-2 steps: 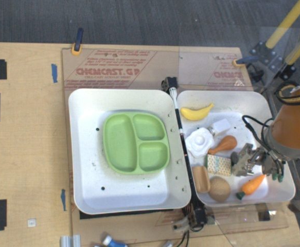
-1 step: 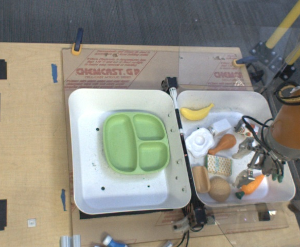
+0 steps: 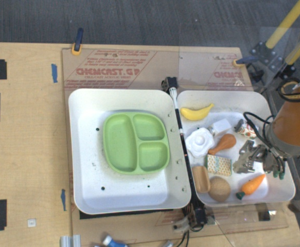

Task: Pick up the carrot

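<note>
Carrot lay loose in the right bin, gripper just above it.

Nearest the camera, the carrot (image 3: 252, 184) lay at the right bin (image 3: 281, 193)'s front right corner, beside a brown ball (image 3: 219, 188); just behind it the gripper (image 3: 246, 158) hung, and whether it was parted or closed could not be told; farther back lay a banana (image 3: 196, 112); the left bin (image 3: 83, 153) held a green divided plate (image 3: 136, 142).

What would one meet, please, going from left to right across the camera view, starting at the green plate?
Green divided plate → banana → chicken drumstick → gripper → carrot → arm's orange band.
</note>
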`<state>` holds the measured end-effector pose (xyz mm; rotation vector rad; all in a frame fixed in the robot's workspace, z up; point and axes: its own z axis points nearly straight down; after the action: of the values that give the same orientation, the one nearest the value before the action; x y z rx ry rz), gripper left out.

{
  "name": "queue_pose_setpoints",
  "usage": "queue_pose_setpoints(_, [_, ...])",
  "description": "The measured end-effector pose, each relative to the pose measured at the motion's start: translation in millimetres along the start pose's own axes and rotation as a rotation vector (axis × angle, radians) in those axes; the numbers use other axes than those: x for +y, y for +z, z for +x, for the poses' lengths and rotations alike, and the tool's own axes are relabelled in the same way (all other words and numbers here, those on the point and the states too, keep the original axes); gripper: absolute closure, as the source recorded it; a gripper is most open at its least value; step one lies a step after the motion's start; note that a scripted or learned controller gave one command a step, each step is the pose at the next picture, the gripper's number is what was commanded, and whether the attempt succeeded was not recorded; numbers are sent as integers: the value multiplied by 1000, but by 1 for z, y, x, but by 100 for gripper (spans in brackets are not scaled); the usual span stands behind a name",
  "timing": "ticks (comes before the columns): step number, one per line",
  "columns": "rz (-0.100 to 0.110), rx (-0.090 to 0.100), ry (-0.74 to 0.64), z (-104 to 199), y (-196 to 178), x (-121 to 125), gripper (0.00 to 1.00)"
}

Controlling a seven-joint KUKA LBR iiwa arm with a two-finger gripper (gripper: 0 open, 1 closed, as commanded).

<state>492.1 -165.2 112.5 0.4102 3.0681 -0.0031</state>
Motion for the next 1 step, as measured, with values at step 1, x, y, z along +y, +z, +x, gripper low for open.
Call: queue_pose_setpoints(1, [-1, 1, -1, 0, 1, 0, 0])
